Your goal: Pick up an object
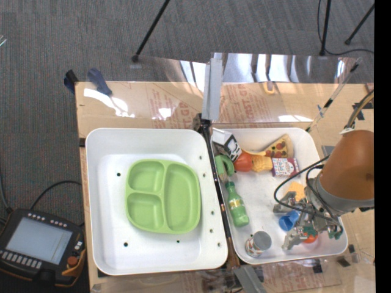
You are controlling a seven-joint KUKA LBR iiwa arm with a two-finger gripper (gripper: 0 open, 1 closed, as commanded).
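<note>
Low in the frame, a small grey can (259,243) stands near the lower edge of the right bin (305,134). Lower right of it, the gripper (307,232) is seen reaching down into the bin's lower right corner, over a blue object (288,220) and something red, partly hidden beneath it. Whether the fingers are spread or pressed together cannot be told; nothing can be said to be held.

A green bottle (236,204) lies on its side along the bin's left wall, with a pizza-slice toy (279,146) and a small printed box (285,166) toward the upper part. A green divided plate (163,196) rests in the left bin (98,163).

The blue object is judged to be light, stiff plastic, likely smooth and prone to slipping; it would best be taken across its narrow width, squarely, near its middle.
</note>
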